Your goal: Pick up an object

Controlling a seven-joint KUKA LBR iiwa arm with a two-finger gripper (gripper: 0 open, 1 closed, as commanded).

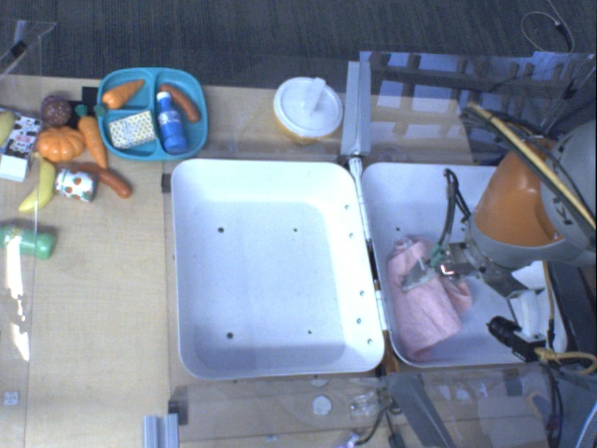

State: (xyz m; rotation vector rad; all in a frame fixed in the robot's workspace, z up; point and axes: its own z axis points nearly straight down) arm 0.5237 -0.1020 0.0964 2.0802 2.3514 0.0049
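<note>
Apparently mid-grasp, the hand [437,271] sits low on the pink cloth [424,301] at about five o'clock in the right bin [410,180], finger spread impossible to tell, so a firm pinch and straight lift come next.

We see a pale wooden bench [93,325] under even light, with dark grey carpeted floor [233,17] beyond its far edge

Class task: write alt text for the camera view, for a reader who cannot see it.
A grey robot arm with an orange band reaches from the right into the right white bin, its gripper down at a crumpled pink cloth. The left white bin sits alongside, and toy food in a blue tray lies top left.
</note>
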